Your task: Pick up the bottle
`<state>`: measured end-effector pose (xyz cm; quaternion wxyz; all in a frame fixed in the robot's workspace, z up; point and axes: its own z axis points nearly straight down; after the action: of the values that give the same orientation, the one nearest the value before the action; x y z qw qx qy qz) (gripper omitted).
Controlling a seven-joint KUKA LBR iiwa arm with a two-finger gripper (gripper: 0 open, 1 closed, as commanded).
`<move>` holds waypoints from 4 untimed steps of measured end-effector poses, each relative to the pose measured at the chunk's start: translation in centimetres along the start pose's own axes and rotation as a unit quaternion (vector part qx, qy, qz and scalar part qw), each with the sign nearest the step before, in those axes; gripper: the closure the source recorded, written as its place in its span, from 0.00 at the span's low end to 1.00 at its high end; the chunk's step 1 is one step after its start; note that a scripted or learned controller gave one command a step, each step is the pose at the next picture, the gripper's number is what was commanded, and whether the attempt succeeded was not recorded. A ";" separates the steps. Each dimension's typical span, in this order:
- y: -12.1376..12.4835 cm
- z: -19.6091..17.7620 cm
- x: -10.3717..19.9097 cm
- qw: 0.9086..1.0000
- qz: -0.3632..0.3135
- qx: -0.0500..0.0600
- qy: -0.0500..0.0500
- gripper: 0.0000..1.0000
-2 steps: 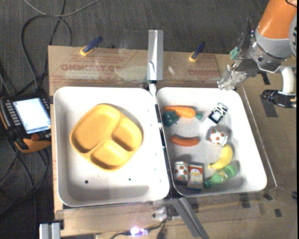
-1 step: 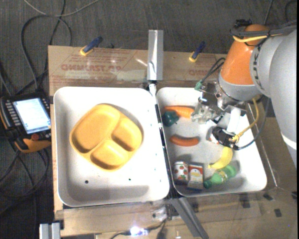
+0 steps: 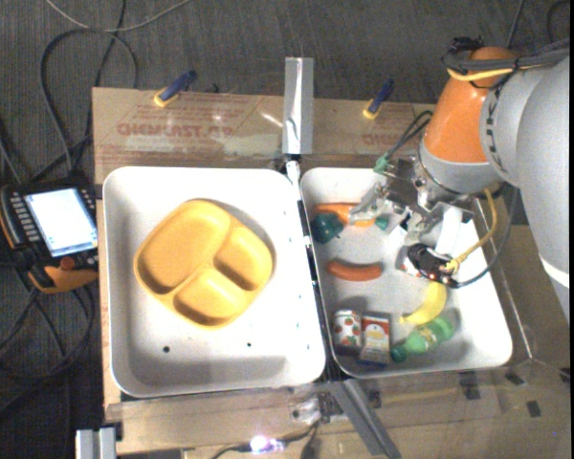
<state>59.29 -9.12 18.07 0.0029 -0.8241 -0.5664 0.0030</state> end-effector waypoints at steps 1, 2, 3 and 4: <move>2.1 6.8 -1.1 1.000 -0.026 -0.005 0.002 0.00; 6.0 7.4 -0.7 0.998 0.068 0.007 0.018 0.00; -1.7 9.3 -3.1 0.993 0.120 -0.009 0.004 0.00; 9.2 6.1 -5.5 0.994 0.105 -0.001 -0.001 0.00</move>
<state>65.84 -17.53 11.96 0.0006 -0.8791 -0.4766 0.0037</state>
